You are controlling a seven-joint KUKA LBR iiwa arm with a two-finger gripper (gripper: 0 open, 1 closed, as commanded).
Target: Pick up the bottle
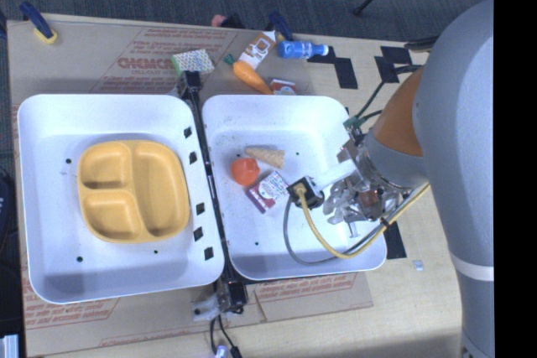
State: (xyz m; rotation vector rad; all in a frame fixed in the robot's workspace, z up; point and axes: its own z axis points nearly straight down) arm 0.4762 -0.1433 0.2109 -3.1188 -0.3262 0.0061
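The counter (101, 63) is seen bearing two white bins. The left bin (42, 180) holds a yellow divided plate (134, 189). The gripper (352, 210) is lowered into the right bin (277, 117); its grip cannot be told. The blue bottle (300, 50) is lying on the counter beyond that bin.

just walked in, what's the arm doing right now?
The KUKA arm is reaching in over the right bin, its hand low near that bin's right wall. Nothing shows between its fingers. A blue bottle lies outside the bins on the cardboard beyond them, next to a carrot. In the right bin sit a cone, a red ball and a small packet. The left bin holds a yellow divided tray.
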